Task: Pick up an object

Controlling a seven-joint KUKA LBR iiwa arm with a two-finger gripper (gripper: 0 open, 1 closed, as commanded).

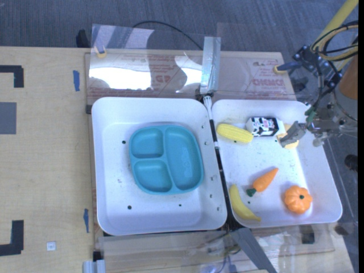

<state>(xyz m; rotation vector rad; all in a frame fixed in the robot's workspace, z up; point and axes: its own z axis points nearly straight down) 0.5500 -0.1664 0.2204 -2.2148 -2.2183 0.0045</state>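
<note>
The right bin [318, 169] holds a yellow corn cob [234, 133], a black-and-white patterned box [263, 125], a carrot [264, 180], a banana [243, 203] and a small orange pumpkin [297, 199]. My gripper [296, 134] reaches in from the right and hangs low over the bin's upper right part, just right of the patterned box. A small pale yellow piece [290, 144] shows right under its tip; whether it is gripped I cannot tell. The left bin [108, 169] carries a blue divided plate [166, 158].
The arm's wrist with yellow and black cables [330, 38] stands over the right bin's far right corner. A clear plastic panel [148, 67] and a metal divider [210, 67] rise behind the bins. Wooden bench [40, 152] lies to the left.
</note>
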